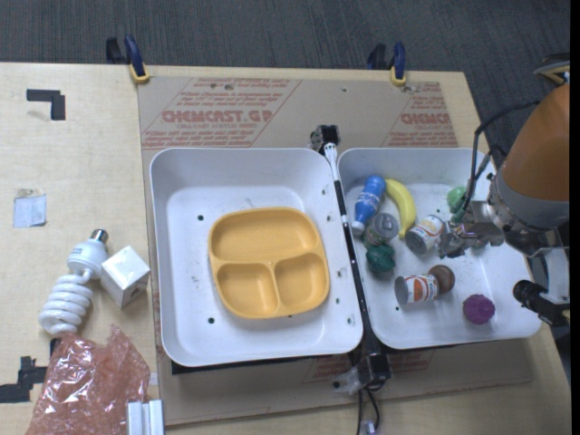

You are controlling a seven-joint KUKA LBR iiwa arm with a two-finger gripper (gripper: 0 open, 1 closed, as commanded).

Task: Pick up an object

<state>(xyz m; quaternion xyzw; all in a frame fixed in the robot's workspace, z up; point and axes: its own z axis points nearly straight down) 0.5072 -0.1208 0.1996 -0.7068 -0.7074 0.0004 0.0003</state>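
Note:
The right bin (507, 320) holds several small objects. A blue bottle (366, 201) lies next to a yellow banana (403, 205). Below them are a grey lump (384, 227) and a dark green ball (381, 259). A small white can (423, 235) lies mid-bin, and a brown-capped jar (424, 286) lies on its side below it. A purple ball (478, 309) rests near the front, and a green item (457, 196) shows partly behind the arm. My gripper (459, 238) hangs low in the bin, just right of the small white can.
The left bin (177, 243) carries a yellow three-compartment tray (269, 263). Outside the bins, on the left bench, lie a spiral light bulb (72, 290), a white cube (125, 275) and a pink crumpled bag (86, 383). The arm's orange band (548, 143) overhangs the right bin's edge.

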